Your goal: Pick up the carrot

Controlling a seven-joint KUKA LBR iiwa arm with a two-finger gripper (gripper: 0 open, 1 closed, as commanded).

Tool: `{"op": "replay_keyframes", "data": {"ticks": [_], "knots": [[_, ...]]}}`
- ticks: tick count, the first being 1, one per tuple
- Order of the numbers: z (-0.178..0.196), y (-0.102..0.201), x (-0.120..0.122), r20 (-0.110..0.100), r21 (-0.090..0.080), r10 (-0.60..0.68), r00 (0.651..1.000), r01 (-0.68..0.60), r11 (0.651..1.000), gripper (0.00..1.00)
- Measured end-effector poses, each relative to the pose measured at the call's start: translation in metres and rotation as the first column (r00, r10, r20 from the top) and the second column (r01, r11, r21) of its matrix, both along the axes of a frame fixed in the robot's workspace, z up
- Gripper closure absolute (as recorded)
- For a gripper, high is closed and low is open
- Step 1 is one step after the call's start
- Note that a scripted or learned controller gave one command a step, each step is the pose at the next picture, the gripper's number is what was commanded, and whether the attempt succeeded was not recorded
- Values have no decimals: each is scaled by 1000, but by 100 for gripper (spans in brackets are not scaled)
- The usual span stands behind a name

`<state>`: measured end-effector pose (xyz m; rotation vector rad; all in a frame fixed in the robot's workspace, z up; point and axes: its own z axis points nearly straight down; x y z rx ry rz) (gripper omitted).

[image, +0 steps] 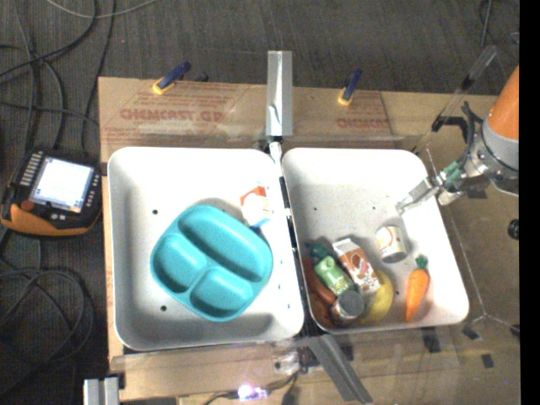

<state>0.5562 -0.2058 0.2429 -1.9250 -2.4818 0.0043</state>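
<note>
Gripper [407, 202] hangs over the right bin [354, 171] w/ nothing in it (can't tell if open or closed), carrot [416, 290] lying near bin's front-right corner.

Cardboard sheet [169, 112] at 12 o'clock of the bins: faint red print, "CHEMCAST GP"; second print at right unreadable.

The arm [503, 116] is cut off by the frame's right edge. A can [347, 305] lies partly buried beneath cartons and a banana [381, 298], label unreadable.
</note>
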Motion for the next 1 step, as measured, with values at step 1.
{"op": "replay_keyframes", "data": {"ticks": [1], "knots": [[-87,-17,-72,-4,5,-28,1000,28,1000,0]]}}
